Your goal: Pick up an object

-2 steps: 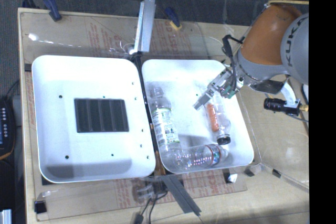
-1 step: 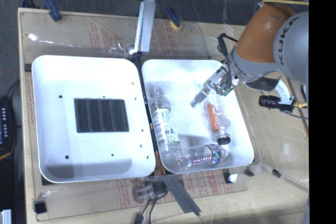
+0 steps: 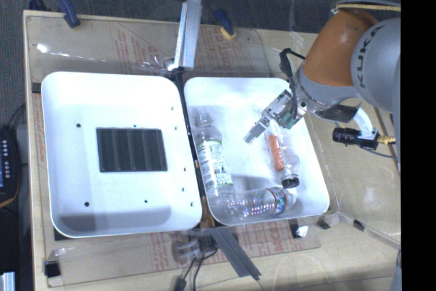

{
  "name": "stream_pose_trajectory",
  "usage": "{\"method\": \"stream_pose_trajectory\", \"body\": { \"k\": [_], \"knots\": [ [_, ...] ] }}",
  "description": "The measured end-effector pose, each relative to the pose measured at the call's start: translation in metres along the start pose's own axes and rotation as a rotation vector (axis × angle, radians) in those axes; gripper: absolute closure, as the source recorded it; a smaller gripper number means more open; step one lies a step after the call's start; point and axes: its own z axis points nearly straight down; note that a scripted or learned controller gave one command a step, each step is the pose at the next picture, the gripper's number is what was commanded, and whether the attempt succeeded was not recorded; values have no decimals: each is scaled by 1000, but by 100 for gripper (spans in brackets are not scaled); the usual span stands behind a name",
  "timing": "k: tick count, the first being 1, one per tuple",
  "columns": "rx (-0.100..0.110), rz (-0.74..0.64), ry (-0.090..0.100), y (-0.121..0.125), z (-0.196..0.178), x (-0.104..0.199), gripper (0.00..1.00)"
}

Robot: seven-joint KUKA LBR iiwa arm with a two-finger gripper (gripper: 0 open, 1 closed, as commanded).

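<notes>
Three bottles lie in the right bin (image 3: 308,146); my gripper (image 3: 256,132) hovers just above the orange-filled bottle (image 3: 278,152) (approach step), jaws released, needing descent.

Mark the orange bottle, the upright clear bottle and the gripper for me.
Orange bottle (image 3: 277,152), camera view: on its orange body.
Upright clear bottle (image 3: 212,160), camera view: on its label.
Gripper (image 3: 253,135), camera view: between its fingertips, above the right bin.
</notes>
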Motion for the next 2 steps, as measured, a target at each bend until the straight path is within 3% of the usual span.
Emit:
{"method": "stream_pose_trajectory", "body": {
  "k": [1,2],
  "knots": [
    [1,207,3,-15,-5,12,0],
    [-1,197,-1,-13,-19,9,0]
  ]
}}
